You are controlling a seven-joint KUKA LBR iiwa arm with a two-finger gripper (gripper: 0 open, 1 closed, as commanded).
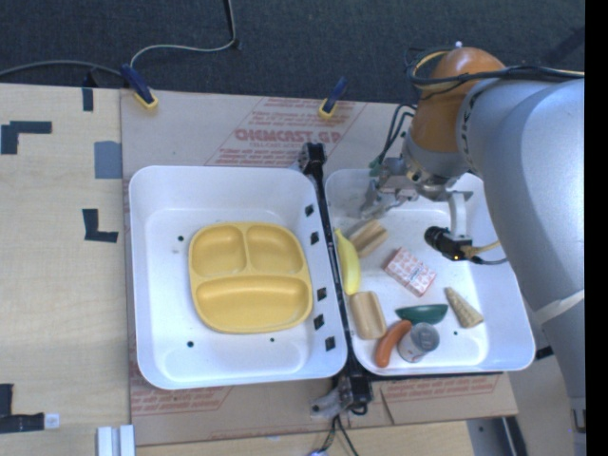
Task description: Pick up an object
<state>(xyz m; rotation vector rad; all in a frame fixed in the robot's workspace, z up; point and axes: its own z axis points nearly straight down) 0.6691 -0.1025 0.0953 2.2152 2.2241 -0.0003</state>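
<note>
Gripper point(380, 196) above bread stick point(368, 237), banana point(349, 263) beside

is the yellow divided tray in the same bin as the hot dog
No, the yellow divided tray lies in the left bin, while the hot dog lies in the right bin.
</note>
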